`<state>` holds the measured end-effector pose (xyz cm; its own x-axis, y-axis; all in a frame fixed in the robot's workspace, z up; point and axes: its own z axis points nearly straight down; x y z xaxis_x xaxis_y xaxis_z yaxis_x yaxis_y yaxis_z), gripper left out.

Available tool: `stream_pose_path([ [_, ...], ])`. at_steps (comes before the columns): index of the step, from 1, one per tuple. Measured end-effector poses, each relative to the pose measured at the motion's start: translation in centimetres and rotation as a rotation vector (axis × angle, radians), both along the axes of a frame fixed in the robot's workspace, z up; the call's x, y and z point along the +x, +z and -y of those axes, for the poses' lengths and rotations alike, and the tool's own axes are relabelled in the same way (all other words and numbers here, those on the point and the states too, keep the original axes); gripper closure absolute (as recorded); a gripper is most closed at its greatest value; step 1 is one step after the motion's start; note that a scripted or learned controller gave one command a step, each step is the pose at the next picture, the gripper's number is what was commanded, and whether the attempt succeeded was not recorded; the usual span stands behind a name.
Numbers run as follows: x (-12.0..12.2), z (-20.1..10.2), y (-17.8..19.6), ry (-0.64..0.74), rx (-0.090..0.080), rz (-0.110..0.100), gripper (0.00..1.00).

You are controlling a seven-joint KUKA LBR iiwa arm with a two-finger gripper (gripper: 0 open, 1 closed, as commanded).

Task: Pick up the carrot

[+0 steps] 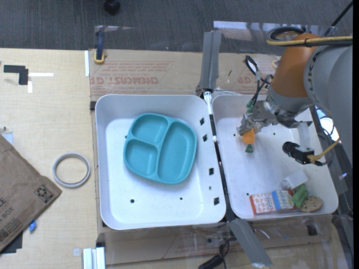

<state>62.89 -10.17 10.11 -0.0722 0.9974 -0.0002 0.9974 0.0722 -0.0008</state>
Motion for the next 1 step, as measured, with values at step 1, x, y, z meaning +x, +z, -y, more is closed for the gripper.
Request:
stream_pose_path([
  [1,3.01,-5.21,9.09,0.007,-0.001,0.001,1.00],
])
